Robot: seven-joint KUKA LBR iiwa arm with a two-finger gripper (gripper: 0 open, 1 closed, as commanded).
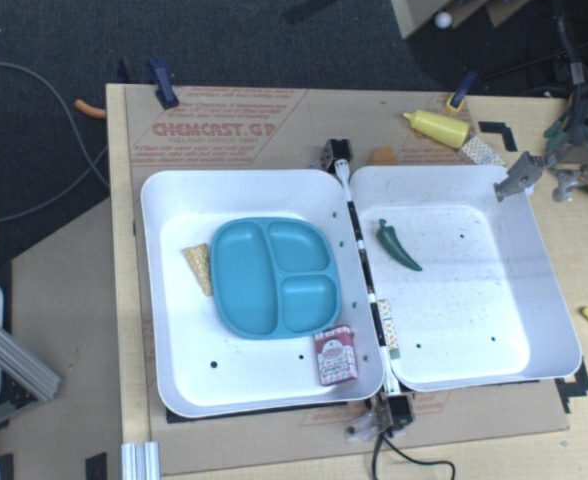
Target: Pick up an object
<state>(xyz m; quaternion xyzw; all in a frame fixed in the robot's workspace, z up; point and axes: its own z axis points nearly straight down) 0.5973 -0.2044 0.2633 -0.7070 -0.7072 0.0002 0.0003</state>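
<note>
My claw [522, 176] sits at the far right corner of the right bin [534, 298], above its rim; I cannot tell its state from this view. The green pepper [398, 246] lies in the right bin near the divider, well apart from my claw. The left bin [169, 268] contains a blue divided plate [274, 276], a tan cracker-like piece [198, 264] touching the plate's left edge, and a small red packet [335, 355] just beside its near corner.

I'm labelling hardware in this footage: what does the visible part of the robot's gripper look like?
At the camera view's right edge, by the far right corner of the right bin, the gripper appears as bare grey metal. A flat, angular grey finger points toward the bin, with a cluster of silvery-grey brackets and fittings behind it. No markings or coloured parts are discernible there; it is small and somewhat blurred.
</note>
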